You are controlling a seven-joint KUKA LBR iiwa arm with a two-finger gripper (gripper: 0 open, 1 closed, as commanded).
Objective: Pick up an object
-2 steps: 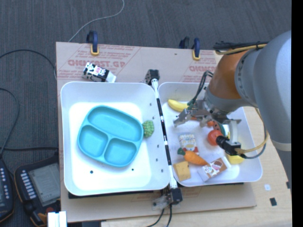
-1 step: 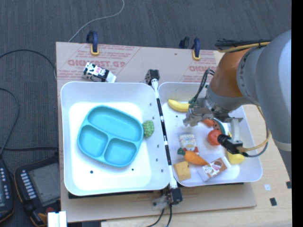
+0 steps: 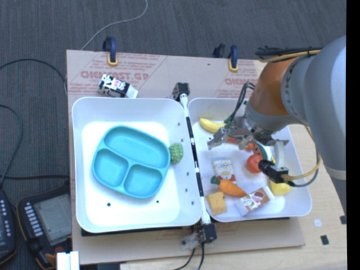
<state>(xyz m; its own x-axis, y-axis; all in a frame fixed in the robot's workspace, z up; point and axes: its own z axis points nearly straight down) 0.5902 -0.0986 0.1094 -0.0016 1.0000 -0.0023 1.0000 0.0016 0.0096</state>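
Grey arm [image 3: 306,89] with orange band, reaching in from 3 o'clock over the right bin [image 3: 298,210]. Left bin [image 3: 79,167] beside it, touching along the middle rim. Blue divided plate [image 3: 132,162] lying flat in the left bin, with a small green lump [image 3: 176,152] touching the plate's 3 o'clock edge. Gripper [image 3: 247,141] low over the right bin's upper middle; whether spread or clamped on something, impossible to tell. Pickable things scattered in the right bin:

- yellow banana [image 3: 210,125] at 10 o'clock
- white packet [image 3: 223,166] near the centre
- orange carrot [image 3: 232,188] at 7 o'clock
- small carton [image 3: 254,201] at 6 o'clock
- tan block [image 3: 216,203] at the 7 o'clock corner
- red tomato [image 3: 254,163] just at 5 o'clock of the gripper
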